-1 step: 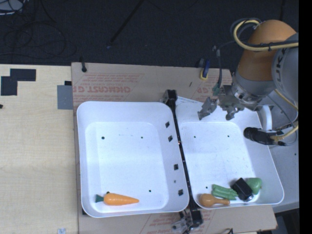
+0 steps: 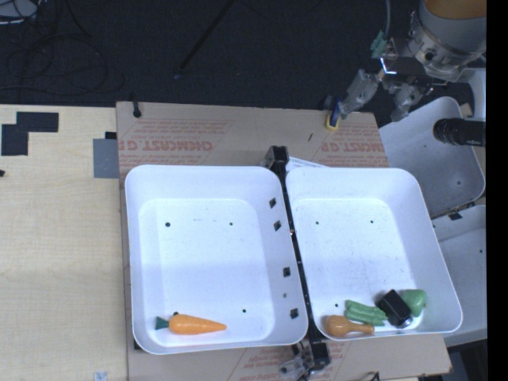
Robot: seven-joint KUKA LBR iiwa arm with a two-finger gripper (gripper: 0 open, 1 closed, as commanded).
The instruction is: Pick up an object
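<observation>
Pale wood desk (image 2: 55, 236) carries a cardboard sheet (image 2: 230, 137) with two white bins side by side; the left bin (image 2: 135, 213) holds a carrot (image 2: 194, 325) near its front edge; the right bin (image 2: 429, 236) holds a green pepper (image 2: 414, 298), a black block (image 2: 394, 307), green beans (image 2: 363, 313) and a tan gourd (image 2: 347, 326) clustered at its front right corner; the tool (image 2: 353, 101) hangs above the cardboard behind the right bin, well apart from everything, whether spread or closed I cannot tell.

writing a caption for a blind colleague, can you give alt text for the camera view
The gripper hangs above the bench beyond the two white bins, holding nothing. The left bin holds a toy carrot near its front edge. The right bin has a tan pear-like toy, green toys and a black block in its front corner.
</observation>
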